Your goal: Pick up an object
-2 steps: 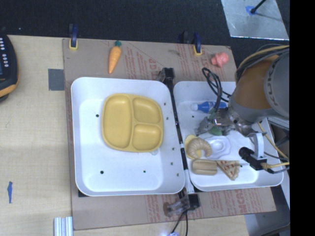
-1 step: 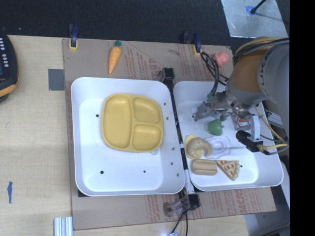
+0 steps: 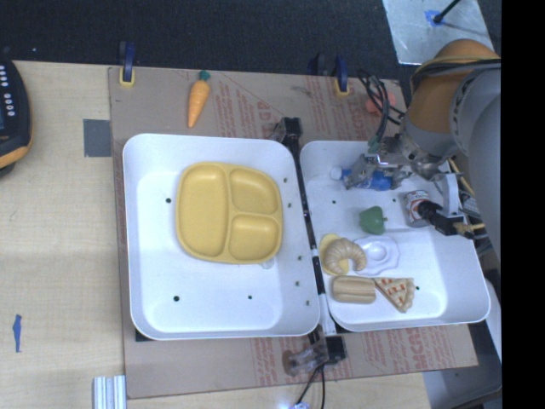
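- The arm [image 3: 451, 92], grey with an orange band, comes in from the upper right of the frame and bends down over the right bin [image 3: 443, 309].
- The pincer [image 3: 375, 170] sits low at the upper part of the right bin, near its top wall; it is a tangle of metal and blue parts, and I cannot tell how it stands or whether it has hold of anything.
- Just below the pincer, apart from it, a green pepper [image 3: 372, 220] lies on the bin floor.
- To the right of the pepper, a small can [image 3: 415, 206] lies near the bin's right wall.
- In the lower part of the right bin, a croissant [image 3: 343, 255] lies by the left wall, with a clear cup [image 3: 378, 251] just beside it on the right.
- Below them, a hot dog bun [image 3: 352, 290] and a pizza slice [image 3: 397, 292] lie side by side, touching or nearly so.
- The left bin [image 3: 153, 305] holds a yellow tray [image 3: 228, 211] with three compartments, lying flat in its upper middle.
- A toy carrot [image 3: 197, 99] lies on the brown board [image 3: 238, 100] above the left bin, toward the upper left of the frame.
- A dark device with buttons [image 3: 13, 113] lies at the left edge of the counter [image 3: 51, 254].
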{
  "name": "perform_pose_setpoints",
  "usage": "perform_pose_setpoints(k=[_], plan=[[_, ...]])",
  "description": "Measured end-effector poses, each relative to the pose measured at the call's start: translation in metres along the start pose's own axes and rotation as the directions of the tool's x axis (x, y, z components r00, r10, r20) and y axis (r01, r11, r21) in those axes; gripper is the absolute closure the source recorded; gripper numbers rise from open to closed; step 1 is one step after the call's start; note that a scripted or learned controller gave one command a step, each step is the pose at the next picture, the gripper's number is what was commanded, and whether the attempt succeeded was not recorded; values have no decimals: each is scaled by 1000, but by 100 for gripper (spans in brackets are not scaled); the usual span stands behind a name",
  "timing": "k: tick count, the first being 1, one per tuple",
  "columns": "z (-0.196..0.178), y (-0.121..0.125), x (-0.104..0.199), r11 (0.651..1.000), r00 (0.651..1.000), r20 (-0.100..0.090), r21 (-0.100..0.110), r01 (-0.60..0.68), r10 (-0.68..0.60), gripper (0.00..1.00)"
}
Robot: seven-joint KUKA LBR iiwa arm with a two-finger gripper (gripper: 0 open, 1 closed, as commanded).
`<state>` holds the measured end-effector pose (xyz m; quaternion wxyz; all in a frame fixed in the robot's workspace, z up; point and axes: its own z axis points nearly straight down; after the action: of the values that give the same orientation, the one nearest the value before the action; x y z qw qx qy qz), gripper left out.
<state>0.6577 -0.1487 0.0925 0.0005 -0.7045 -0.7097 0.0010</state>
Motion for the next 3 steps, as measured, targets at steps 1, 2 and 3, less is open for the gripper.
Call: perform_pose_setpoints(k=[1,2,3], plan=[[1,-60,-4,1000,1000,-1,6,-4,4,0],[-10,-58,-5,1000,1000,0,1,-2,2,100],[-10,-58,-5,1000,1000,1,2,-2,2,0]])
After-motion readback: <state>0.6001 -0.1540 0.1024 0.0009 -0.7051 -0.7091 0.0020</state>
